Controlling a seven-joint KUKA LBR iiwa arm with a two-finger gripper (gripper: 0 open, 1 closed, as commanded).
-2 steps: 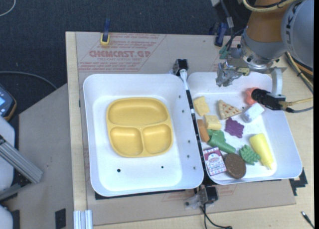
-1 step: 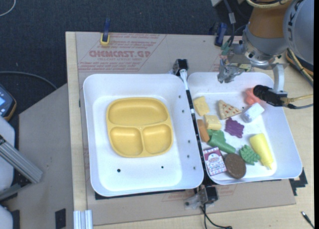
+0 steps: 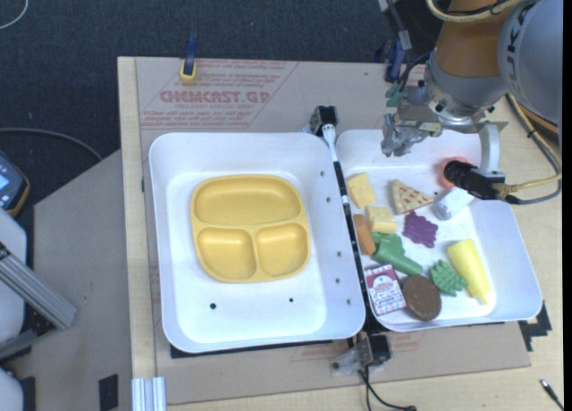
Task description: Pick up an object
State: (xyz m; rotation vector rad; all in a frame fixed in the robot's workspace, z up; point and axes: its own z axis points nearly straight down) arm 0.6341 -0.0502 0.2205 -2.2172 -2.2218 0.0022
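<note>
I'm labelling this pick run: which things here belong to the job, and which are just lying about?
Job: end effector; right white bin with yellow plastic corn cob, purple grape bunch, brown round cookie, pizza slice.

Lying about: yellow three-compartment tray in left white bin; blue-yellow clamp.

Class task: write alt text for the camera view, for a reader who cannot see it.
A grey robot arm's two-finger gripper hangs over the back of the right white bin, which holds small toy foods, among them a yellow corn cob and a purple grape bunch. The left white bin holds a yellow divided plastic plate.
</note>
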